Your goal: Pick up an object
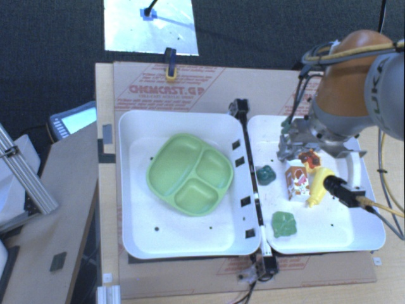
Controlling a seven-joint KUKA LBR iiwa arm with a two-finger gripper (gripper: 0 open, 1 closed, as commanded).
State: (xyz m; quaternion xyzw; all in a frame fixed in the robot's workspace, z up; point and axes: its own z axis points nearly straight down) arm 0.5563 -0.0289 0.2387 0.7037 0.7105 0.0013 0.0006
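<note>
Two shallow white bins sit side by side on the desk. The right bin holds the pickable bits: a small red-and-white printed carton, a yellow plastic piece and two green lumps. The tool hangs just above the carton, probably lining up a grab; can't tell its state.

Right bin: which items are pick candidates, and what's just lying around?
Pick candidates, right bin:
- dark green lump
- light green piece
- small printed carton
- yellow item

Lying about:
- green divided plate, left bin
- yellow clamp
</note>
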